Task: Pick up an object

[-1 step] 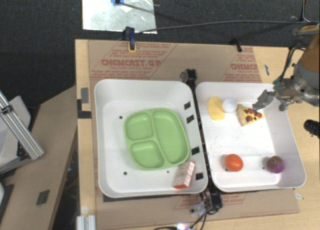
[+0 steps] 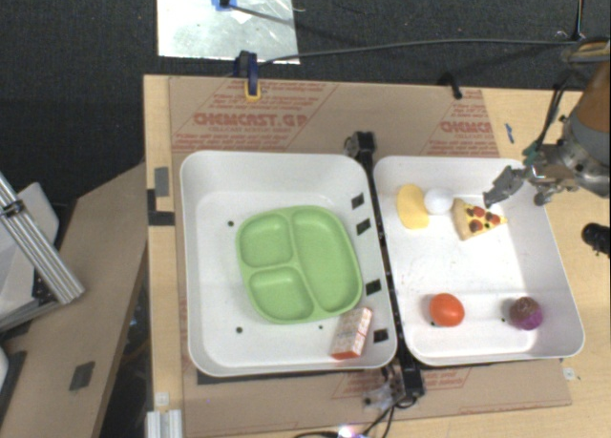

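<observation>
White bins sit side by side on the worktop (image 2: pixel 172 398). In the right bin (image 2: pixel 549 264) we see a pizza slice toy (image 2: pixel 474 218) toward 12 o'clock, the hand (image 2: pixel 500 190) just beside it at its 1 o'clock; whether it is apart or together we cannot tell. At 9 o'clock, the left bin (image 2: pixel 205 264) holds a green tray (image 2: pixel 298 263).

Dark speckled floor (image 2: pixel 76 54) around a tan bench (image 2: pixel 115 264), a silvery sheet (image 2: pixel 224 7) behind, aluminium rail (image 2: pixel 33 245) at left
</observation>
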You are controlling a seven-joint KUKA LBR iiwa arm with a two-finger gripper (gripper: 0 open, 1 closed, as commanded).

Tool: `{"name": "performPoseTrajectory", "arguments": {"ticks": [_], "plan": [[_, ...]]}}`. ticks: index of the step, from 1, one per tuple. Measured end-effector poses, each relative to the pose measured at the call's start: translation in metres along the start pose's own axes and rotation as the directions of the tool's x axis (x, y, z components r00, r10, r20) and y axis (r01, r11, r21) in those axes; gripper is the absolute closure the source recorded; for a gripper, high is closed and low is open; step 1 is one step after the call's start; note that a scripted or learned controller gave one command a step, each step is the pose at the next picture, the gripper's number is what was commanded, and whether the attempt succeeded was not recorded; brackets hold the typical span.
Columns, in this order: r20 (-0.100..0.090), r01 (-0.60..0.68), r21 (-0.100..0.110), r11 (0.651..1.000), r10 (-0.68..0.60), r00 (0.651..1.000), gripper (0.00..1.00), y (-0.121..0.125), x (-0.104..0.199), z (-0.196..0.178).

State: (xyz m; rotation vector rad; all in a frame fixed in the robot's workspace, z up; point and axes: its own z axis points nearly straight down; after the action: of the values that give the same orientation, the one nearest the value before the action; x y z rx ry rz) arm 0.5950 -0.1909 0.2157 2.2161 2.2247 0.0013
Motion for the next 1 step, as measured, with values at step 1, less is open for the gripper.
{"name": "performPoseTrajectory", "arguments": {"ticks": [1], "plan": [[-0.001,-0.002,0.004,1.000,0.002,1.000,0.00,-0.0105,0.0014,0.0528]]}}
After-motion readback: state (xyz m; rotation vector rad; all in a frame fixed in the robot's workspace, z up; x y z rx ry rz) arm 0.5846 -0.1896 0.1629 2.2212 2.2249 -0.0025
